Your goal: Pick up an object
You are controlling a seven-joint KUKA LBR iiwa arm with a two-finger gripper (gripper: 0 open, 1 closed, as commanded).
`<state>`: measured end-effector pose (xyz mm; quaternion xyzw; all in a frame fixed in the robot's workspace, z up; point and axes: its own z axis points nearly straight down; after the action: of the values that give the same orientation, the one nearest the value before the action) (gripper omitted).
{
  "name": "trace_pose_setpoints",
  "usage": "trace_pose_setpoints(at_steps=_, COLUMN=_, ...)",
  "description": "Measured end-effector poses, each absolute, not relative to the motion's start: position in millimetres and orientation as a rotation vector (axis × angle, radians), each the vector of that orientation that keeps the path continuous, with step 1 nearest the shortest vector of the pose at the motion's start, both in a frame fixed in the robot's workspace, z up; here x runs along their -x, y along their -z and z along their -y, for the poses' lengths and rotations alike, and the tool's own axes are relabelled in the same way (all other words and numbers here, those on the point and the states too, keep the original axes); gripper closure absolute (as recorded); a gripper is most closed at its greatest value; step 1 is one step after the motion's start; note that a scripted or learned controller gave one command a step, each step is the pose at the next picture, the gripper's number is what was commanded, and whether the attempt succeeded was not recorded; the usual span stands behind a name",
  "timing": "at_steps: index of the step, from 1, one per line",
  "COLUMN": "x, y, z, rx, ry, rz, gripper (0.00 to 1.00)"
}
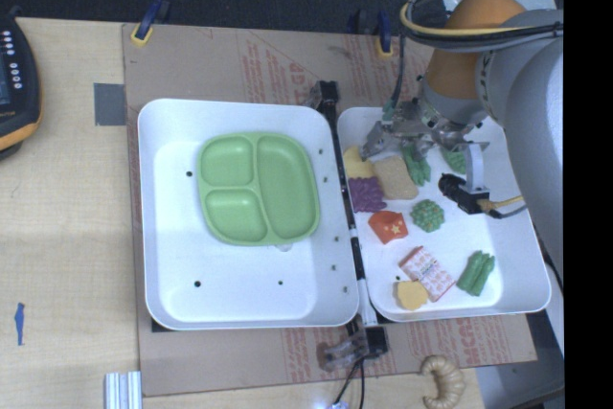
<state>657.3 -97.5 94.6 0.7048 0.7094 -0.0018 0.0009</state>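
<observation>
The grey arm with its orange band (479, 14) is reaching in from three o'clock, and its end effector (407, 137) is hanging low over the twelve o'clock end of the right bin (522, 259); whether it is gripping anything cannot be told from this slant, since the metal parts are blending into the toys beneath. Just below it a tan bread slice (395, 177) is lying beside a green pickle-like piece (418, 166), with a yellow piece (356, 163) at nine o'clock of them near the bin's left wall. A purple grape bunch (366, 194) is sitting beside a red strawberry-like piece (388, 226) and a green broccoli floret (427, 215). Toward six o'clock a red-and-white packet (426, 273) is touching a yellow wedge (412, 296), and a green bundle (476, 272) is lying near them. The left bin (172, 273) is carrying a green divided plate (259, 188) on the counter (67, 235).
</observation>
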Motion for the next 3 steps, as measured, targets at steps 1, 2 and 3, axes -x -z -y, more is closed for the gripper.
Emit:
trace_pose_setpoints(at_steps=1, x=-657.3, y=-95, z=96, rx=-2.214, ry=0.005, rz=-2.227, gripper=0.00)
trace_pose_setpoints(at_steps=2, x=-657.8, y=-95, z=138, rx=-2.217, ry=-0.001, rz=-2.220, gripper=0.00)
trace_pose_setpoints(at_steps=3, x=-658.3, y=-107, z=139, rx=-2.211, ry=0.004, rz=-2.222, gripper=1.00)
